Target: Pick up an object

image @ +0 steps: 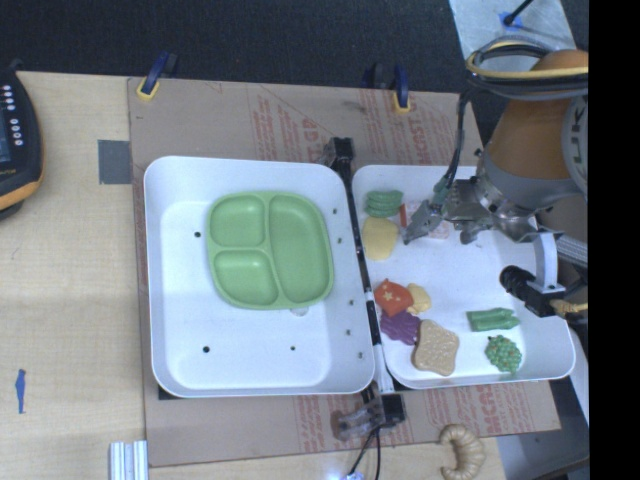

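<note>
the counter (70, 298) carries two shallow white bins side by side, set on a sheet of brown cardboard (250, 118) that is fixed at its far edge by clamps, probably so that nothing slides when the arm pushes. the left bin (170, 368) holds a green divided plate (270, 248) lying flat near its middle. the right bin (540, 368) holds all the small toy foods, so it is here that a pick must happen.

the pincer (420, 226) is low over the far part of the right bin, with its dark tips pointing toward the left. i cannot tell how far it is open, and no object is seen between its tips, so i judge it holds nothing now. just beside the tips lie a yellow piece (379, 238) and, behind it, a green ridged piece (383, 203); these seem the nearest candidates. the other pieces lie nearer to the camera: a red piece (392, 295) touching a small yellow-orange piece (418, 298), a purple piece (399, 327), a tan cracker-shaped piece (436, 349), a green long piece (492, 319) and a green bumpy piece (504, 353). they are spread loosely, which leaves room for the tips around most of them.

the cardboard has faint red printing, too blurred to read. a dark device (15, 138) at the left edge of the counter shows small buttons, no legible text.
</note>
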